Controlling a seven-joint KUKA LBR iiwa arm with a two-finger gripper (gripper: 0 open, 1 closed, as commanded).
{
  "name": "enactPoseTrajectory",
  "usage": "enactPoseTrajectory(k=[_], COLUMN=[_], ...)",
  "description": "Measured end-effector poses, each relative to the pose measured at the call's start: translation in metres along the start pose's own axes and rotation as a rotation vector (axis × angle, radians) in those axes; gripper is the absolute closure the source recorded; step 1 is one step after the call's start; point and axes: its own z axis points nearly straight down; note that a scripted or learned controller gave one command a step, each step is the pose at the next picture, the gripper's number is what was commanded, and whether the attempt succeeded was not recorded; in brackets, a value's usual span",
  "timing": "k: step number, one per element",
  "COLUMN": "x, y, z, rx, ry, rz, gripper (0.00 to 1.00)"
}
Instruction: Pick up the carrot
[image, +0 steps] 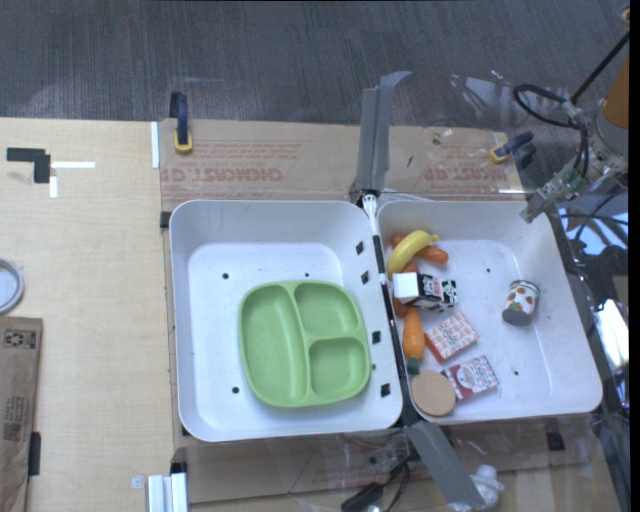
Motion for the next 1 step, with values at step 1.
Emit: enactPoseTrajectory(k=[1], x=[0.033], y=[-0.0517], z=[-0.0189], rx=[0.0], ry=[0.004], rz=[-0.408], gripper=[1.0])
